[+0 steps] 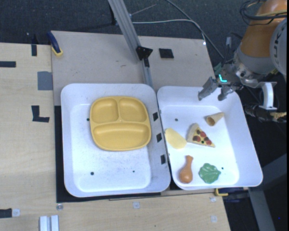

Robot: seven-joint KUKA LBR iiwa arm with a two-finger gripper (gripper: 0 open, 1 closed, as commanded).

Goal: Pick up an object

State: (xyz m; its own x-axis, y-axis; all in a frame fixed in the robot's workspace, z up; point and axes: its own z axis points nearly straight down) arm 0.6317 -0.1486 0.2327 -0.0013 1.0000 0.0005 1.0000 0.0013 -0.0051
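Hand (215, 92) open above right bin's far edge; cone (214, 119) just below, apart

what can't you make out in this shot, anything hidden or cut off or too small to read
- Arm, camera view: cut off by the right edge above its orange band.
- Gripper: fingertips too small and dark to judge against the right bin.
- Ice cream cone: too small and blurred for detail.

The tool (216, 92) hangs low from the bent arm, fingers spread.
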